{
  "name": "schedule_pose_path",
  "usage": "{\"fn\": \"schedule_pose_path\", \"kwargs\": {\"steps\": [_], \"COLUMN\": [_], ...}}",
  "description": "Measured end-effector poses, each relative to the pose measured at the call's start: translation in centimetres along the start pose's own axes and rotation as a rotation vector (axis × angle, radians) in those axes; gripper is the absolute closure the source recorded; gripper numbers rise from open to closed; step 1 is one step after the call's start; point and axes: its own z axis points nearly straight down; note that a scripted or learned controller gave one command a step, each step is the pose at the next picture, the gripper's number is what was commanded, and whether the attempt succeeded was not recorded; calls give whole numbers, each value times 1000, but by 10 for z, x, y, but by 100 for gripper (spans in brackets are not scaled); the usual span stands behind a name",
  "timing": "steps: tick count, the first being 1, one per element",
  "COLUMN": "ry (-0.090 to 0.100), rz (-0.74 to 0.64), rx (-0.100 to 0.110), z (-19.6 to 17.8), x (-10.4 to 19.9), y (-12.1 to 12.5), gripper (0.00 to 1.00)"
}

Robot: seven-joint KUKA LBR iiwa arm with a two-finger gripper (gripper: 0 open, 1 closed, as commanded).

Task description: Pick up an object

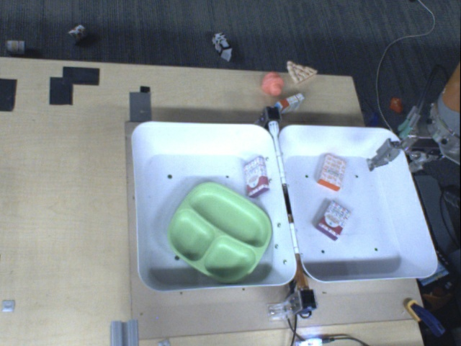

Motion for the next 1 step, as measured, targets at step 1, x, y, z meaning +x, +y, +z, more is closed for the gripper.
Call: {"fn": "schedule_pose_path", "kwargs": {"steps": [1], "ry": [1], "rz": [2], "rx": [3], "z": [124], "x": [3], "y": [4], "gripper": [0]}}
